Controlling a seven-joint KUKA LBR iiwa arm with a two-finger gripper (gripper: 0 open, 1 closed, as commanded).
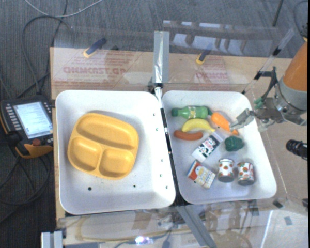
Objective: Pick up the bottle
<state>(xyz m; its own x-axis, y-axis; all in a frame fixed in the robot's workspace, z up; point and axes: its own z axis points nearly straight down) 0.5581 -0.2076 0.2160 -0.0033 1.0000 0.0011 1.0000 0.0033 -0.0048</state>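
The gripper (246, 117) hovers right of the green bottle (191, 111) — past the carrot (220, 121) — jaws parted, holding nothing. The bottle lies above the banana (197, 125); the approach appears underway, needing a leftward reach.

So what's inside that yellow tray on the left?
The yellow tray has three compartments, and nothing lies in any of them. It sits in the left bin, covering the bin floor under it.
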